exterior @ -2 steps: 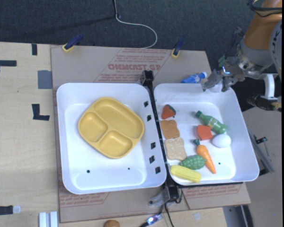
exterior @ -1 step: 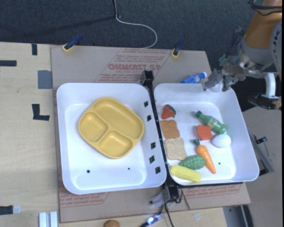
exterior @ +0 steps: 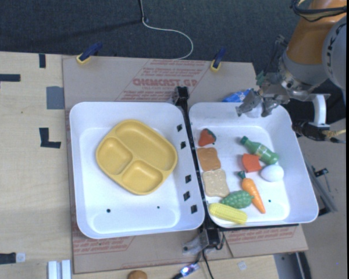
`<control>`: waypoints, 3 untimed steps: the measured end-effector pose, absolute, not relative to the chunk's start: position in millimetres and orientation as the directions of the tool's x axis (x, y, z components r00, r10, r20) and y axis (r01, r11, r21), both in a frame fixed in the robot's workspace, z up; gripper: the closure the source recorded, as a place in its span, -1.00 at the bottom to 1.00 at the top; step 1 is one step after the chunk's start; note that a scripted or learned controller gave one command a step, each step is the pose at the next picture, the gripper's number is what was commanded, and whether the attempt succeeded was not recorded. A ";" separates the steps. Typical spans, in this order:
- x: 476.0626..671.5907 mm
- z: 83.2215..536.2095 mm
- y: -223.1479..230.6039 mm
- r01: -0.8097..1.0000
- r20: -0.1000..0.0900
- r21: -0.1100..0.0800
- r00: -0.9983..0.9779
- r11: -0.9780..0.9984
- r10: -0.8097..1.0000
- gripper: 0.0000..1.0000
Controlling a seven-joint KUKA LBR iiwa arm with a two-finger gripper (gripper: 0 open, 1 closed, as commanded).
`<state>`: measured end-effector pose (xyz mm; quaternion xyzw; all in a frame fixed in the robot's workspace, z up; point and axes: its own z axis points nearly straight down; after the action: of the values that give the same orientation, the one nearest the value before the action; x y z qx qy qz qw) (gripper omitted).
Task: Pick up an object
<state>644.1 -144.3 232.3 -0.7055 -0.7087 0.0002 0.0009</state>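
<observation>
Camera view: nearest candidate is the small green plastic toy bottle (exterior: 259, 149), lying tilted on the floor of the right white bin (exterior: 296, 156), just above an orange-red toy block (exterior: 250, 163) and a white toy egg (exterior: 272, 172). I judge it light, rigid, slick-skinned; best taken across its narrow body, not the neck. An orange toy carrot (exterior: 253, 194), a green toy pod (exterior: 237, 200) and a yellow toy corn cob (exterior: 227, 214) lie lower down. Gripper (exterior: 262, 106) hangs over the bin's far rim, fingers spread, nothing between them. Yellow compartment tray (exterior: 136, 156) sits in the left bin.
</observation>
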 end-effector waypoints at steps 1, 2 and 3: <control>612.6 237.1 -99.3 1.000 0.002 -0.003 -0.005 0.005 1.000 1.00; 588.5 224.5 -43.6 1.000 0.002 -0.005 -0.006 0.006 1.000 1.00; 564.9 213.0 4.7 1.000 0.002 -0.005 -0.006 0.006 1.000 1.00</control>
<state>564.9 4.7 213.0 -0.7051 -0.7091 0.0013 0.0025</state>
